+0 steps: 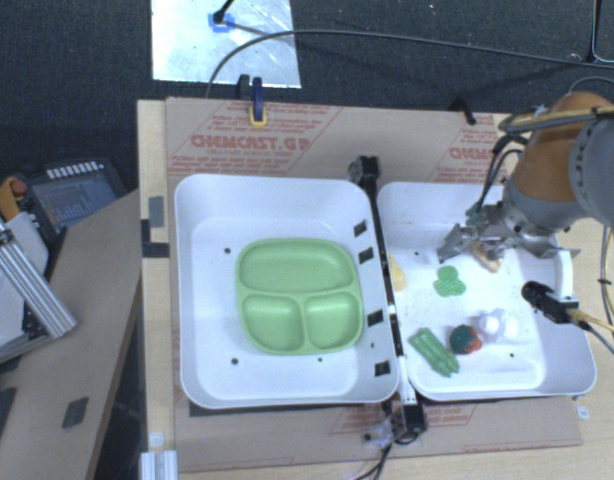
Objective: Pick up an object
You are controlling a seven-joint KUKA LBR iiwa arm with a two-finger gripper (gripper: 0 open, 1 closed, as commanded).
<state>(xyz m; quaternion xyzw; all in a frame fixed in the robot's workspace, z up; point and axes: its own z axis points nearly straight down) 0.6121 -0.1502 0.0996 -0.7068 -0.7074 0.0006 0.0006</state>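
I see a small green ridged toy [449,283] just below my gripper [457,238]. I can't tell the pincer's state. Nearby lie a green pod [433,353] and a red-green ball [465,339].

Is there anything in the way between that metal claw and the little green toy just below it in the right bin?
Nothing visible stands between them. The gripper hangs over the right bin, and the green toy lies just below it on bare white floor. The other pieces, a long green piece and a red-and-green piece, lie nearer the front.
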